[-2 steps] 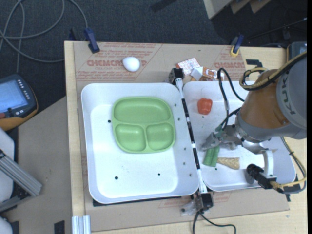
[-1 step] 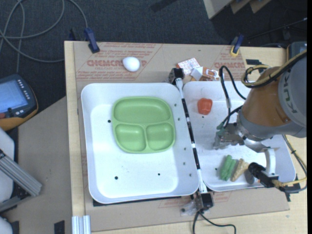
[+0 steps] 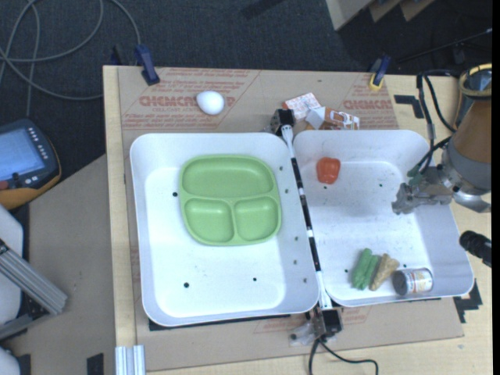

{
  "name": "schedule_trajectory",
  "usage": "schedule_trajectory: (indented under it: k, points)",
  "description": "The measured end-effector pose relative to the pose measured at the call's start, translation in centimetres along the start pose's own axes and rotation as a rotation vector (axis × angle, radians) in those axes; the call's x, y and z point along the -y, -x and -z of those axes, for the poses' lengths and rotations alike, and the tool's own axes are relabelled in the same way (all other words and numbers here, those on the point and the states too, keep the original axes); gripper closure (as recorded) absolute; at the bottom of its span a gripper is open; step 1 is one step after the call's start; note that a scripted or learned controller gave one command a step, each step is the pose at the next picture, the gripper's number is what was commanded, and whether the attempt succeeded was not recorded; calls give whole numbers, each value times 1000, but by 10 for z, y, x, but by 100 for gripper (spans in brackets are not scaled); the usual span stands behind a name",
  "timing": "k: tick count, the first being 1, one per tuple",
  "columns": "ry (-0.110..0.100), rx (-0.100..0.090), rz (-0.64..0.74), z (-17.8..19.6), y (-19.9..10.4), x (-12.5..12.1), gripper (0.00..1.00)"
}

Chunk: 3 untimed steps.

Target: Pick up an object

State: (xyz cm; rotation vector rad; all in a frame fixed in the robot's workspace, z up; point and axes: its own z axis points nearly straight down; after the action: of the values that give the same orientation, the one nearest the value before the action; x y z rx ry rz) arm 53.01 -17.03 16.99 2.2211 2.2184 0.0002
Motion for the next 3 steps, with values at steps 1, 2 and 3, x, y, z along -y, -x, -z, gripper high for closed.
schedule_trajectory:
  k: [1,2,3]
  points:
    - [-1,-1,1,0,-1,0,0]
    - [0,0,2,8,-19,-59,0]
    - [-2,-2,2,-85,-59,-84,0]
